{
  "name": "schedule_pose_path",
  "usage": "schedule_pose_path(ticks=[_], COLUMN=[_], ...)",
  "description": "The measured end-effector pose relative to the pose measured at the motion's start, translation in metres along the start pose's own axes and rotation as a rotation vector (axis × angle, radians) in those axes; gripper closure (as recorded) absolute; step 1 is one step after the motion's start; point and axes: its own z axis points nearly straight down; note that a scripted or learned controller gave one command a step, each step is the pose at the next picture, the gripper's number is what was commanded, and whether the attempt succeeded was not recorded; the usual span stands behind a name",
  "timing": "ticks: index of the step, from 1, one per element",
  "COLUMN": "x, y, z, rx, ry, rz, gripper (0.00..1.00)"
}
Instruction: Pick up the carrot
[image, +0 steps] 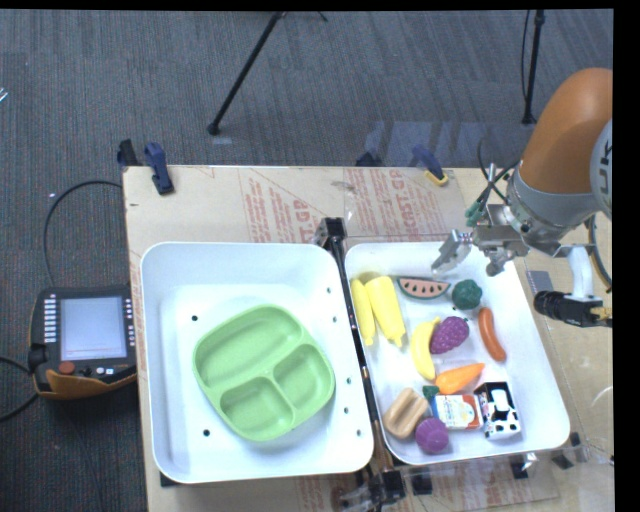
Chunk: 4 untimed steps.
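Not started yet: carrot (460, 378) lies in right bin (545, 345) at approx 5 o'clock, betw banana (424, 348) & juice box (458, 410). Gripper (472, 255) at bin's 12 o'clock edge, fingers open, nothing held. Left: reach, grasp, lift

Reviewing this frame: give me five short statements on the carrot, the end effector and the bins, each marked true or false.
1. The carrot lies in the right bin. True.
2. The end effector holds the carrot. False: it hovers over the bin's far edge, apart from the carrot.
3. The green tray sits in the left bin. True.
4. The carrot rests on the green tray. False: it lies beside the banana.
5. The watermelon slice lies in the left bin. False: right bin.
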Motion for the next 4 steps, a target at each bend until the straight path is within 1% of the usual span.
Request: schedule_pose_path(ticks=[1,2,3,4], x=[-0.013,-0.003,-0.004,-0.005], y=[-0.053,-0.093,-0.138,-0.135], z=[0.117,0.153,0.149,0.139], rx=[0.014,0.009,-0.007,-0.016], ry=[0.003,0.003,-0.001,0.000], rz=[-0.115,-0.081,0.020,0.034], gripper=[0.00,0.00,0.00,1.00])
